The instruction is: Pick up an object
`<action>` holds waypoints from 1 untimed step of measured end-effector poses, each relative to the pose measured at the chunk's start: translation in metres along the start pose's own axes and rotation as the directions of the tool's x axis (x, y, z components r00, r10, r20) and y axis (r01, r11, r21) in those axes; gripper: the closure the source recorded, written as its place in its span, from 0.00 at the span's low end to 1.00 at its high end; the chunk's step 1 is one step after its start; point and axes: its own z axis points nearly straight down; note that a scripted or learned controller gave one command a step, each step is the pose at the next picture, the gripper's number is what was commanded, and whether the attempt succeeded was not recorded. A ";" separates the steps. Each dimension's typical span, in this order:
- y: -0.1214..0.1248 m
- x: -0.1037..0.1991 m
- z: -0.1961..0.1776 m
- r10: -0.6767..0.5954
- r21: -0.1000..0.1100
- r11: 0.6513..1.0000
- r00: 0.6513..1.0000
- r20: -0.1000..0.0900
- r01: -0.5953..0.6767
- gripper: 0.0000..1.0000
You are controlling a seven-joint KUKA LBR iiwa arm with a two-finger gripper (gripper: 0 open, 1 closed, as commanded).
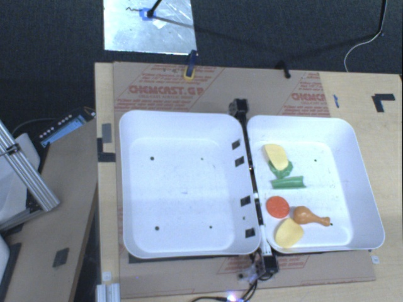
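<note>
The right bin [352,145] holds several small toy foods along its left side. A pale yellow piece [275,155] lies on top of a green piece [278,167]. Just below them lies a flat green bean-like piece [288,182]. A red round disc [278,206] sits near the divider. Beside it lies a brown drumstick shape [308,216], and a yellow round piece [288,233] rests at the bin's front left corner.
The left bin [182,184] stands beside the right one, joined by a black clip strip [247,175]. Both rest on a cardboard sheet [252,87]. A shiny metal plate [148,16] lies at the back, and a metal frame [25,175] stands at the left.
</note>
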 end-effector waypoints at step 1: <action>0.010 0.026 0.175 -0.011 0.015 1.000 1.000 -0.007 0.011 1.00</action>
